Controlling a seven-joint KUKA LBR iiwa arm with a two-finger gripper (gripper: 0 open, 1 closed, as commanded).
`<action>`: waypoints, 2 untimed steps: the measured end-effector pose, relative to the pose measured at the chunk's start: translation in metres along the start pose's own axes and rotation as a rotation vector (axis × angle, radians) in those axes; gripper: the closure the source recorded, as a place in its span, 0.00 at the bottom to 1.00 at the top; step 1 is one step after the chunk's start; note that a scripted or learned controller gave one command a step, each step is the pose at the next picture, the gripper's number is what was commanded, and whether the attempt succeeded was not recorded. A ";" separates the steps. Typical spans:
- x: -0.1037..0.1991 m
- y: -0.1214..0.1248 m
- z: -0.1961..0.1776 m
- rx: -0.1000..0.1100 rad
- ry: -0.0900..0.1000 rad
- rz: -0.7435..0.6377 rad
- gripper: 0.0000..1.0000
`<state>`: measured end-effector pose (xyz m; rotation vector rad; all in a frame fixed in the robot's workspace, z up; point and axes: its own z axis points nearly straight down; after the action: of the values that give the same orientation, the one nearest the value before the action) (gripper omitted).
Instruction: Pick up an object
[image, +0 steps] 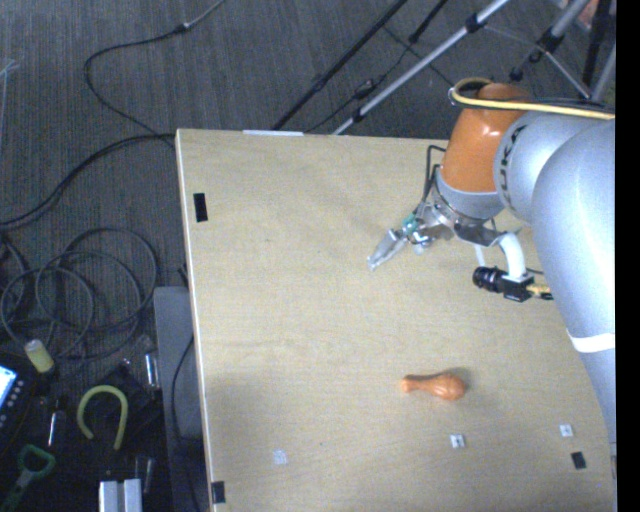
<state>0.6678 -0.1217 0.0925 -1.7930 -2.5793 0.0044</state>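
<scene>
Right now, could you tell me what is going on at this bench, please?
A grey arm with an orange band reaches in from the right over a tan board. Its gripper hangs above the board's middle with nothing visibly in it. The only loose object, a small orange pear-shaped piece, lies on the board nearer the camera, apart from the gripper and untouched.

At nine o'clock we see black cables (75, 290) on the grey carpet (90, 120), and at seven o'clock a green hook (103, 412).

bench (300, 300): bare tan board | orange pear-shaped object (436, 385) lying at 5 o'clock; small white tags (457, 440) beside it at 6 o'clock
</scene>
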 end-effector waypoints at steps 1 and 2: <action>0.000 0.000 -0.009 -0.001 0.001 0.001 1.00; -0.026 -0.038 -0.153 -0.001 -0.001 0.246 1.00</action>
<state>0.6418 -0.1587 0.2452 -2.0977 -2.3413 0.0037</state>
